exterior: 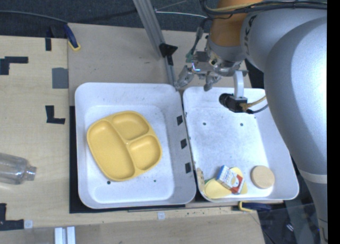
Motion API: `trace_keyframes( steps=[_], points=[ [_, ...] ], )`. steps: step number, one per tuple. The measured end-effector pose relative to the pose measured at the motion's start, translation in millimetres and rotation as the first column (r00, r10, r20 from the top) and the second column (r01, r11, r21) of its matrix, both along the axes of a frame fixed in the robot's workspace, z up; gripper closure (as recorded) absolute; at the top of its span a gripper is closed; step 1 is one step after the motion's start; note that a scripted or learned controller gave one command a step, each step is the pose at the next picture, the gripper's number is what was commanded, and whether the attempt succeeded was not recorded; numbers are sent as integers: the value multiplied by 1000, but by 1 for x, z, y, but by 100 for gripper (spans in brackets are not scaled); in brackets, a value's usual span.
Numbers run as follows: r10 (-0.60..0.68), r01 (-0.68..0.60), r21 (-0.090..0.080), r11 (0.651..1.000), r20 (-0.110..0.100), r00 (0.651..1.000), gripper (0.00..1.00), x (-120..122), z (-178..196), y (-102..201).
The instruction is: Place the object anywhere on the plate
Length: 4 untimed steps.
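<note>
Gripper: I see my two-finger metal gripper (197, 80) above the far rim between the bins, fingers spread, nothing between them.
Object: small white, red and yellow carton (231, 179) in the right white bin (223, 131), near corner, well apart from the gripper.
Plate: one yellow three-compartment plastic plate (123, 144) in the left white bin (127, 91).
Unclear: carton overlaps a pale yellow item (212, 189); I can't identify it.
Count: one tan round disc (262, 177) beside them.

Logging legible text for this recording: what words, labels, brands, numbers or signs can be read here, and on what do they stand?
None can be read.
Small packet in the right bin: red, white and blue print, too small and blurred to read.
Yellow plate, round tan disc, clear bottle: no text shows.
Black tape marks on the bench: shapes, not letters.
</note>
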<state>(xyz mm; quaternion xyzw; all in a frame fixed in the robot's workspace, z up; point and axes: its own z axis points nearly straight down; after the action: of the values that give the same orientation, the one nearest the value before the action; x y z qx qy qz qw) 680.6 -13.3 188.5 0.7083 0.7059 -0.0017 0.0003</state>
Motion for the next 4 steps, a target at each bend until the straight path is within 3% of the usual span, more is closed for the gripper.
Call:
trace_keyframes(
  steps=[2, 3, 4],
  points=[
    [7, -7, 3, 1000, 1, 1000, 0, 0, 0, 52],
    [0, 0, 1, 1000, 0, 1000, 0, 0, 0, -4],
    [4, -4, 1, 1000, 0, 1000, 0, 0, 0, 8]
  ],
)
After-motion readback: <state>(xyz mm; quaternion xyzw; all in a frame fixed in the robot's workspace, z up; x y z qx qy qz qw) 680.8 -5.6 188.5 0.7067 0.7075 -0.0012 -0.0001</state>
